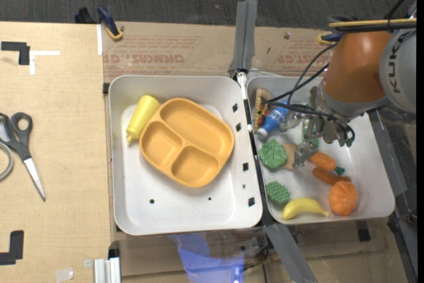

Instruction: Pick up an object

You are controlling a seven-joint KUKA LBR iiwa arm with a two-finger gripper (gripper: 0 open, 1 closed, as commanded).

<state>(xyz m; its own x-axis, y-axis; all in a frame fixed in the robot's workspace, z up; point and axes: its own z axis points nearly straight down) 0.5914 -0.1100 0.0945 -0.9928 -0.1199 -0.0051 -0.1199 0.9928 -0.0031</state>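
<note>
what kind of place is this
Likely a robotics lab bench for pick-up trials: a grey-and-orange arm reaches over two white bins, one holding toy food like a banana, beside scissors.

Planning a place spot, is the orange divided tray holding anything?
Empty. All three compartments of the orange divided tray show bare; the yellow bottle lies beside it.

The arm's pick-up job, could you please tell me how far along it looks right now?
Early stage. Done so far: the arm has reached into the right bin, and its hand sits low among the toys, beside the green leafy piece and the carrot. In hand: nothing visibly gripped. Left: closing on one item and lifting it clear.
</note>
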